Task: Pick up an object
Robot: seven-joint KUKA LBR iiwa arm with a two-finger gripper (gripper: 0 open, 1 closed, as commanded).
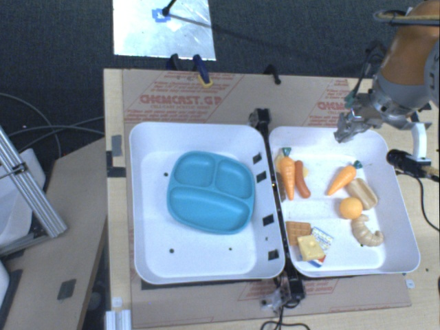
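Now, looking down from above, two white bins sit side by side on the bench. The left bin (148, 184) has a blue tray (211, 191) in it, and the tray has three parts. The right bin (395, 205) has toy food in it. Near its left wall a carrot (286, 174) lies next to a hot dog sausage (301, 179), and the two almost touch. More to the right another carrot (342, 179) lies tilted, with its green top up and to the right. Just beside it is a bun (364, 193), and an orange ball (350, 207) touches the bun from below. Under the ball lies a curved tan croissant (368, 234). At the front of the bin a brown cracker (298, 230) sits next to a piece of yellow cheese (311, 247). The grey and orange arm comes in from the right. Its gripper (347, 130) hangs over the back edge of the right bin, well apart from the food. I cannot tell how wide it is, and nothing shows in its grip.
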